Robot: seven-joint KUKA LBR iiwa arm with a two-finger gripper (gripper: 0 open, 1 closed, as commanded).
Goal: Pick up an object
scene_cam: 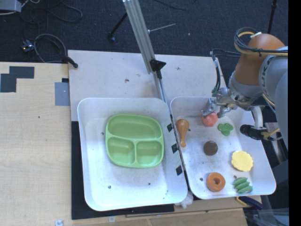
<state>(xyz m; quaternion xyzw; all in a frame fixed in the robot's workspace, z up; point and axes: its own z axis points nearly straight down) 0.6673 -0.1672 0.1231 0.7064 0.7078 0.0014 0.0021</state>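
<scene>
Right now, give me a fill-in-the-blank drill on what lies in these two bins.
1. The green tray lies in the ____ bin.
2. The gripper is right above the ____ ball.
3. The donut lies beside the green ____.
4. The yellow piece sits in the ____ bin.

Missing words: left; red; beans; right

Your arm (263, 69) reaching in from the right, orange band uppermost, grey wrist angled down and leftward, your gripper (212, 111) low at the far end of the reach, tip pointing down
</scene>
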